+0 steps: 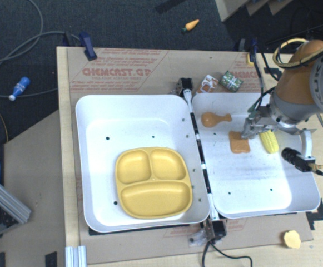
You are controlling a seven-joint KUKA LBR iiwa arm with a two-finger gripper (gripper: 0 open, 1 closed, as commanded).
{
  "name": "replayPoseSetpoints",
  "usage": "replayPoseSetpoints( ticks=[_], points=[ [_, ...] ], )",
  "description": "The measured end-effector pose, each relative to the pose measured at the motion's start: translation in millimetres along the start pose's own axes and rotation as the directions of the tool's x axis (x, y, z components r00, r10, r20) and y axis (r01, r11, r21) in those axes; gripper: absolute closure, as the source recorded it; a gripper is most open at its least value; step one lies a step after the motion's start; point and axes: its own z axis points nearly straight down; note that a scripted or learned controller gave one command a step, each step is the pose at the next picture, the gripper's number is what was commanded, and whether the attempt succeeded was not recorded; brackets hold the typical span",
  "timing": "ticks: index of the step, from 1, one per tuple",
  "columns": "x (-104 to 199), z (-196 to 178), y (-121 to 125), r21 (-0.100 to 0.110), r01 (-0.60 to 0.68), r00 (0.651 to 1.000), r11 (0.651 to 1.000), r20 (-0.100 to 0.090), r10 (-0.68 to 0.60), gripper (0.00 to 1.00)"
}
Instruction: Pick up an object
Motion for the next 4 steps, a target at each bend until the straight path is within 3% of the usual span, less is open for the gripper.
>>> replayPoseSetpoints(
  ticks=[1,2,3,4],
  points=[
    [3,4,-32,0.006,0.0,1.0,1.0,-0.002,0.0,1.0],
    [3,4,-31,0.003,0.0,1.0,1.0,-0.001,0.0,0.0],
    [27,11,-9,0.0,0.003,1.0,1.0,0.0,-0.003,0.0],
    [26,0,-9,-0.003,0.001,1.0,1.0,0.001,-0.001,1.0]
  ],
)
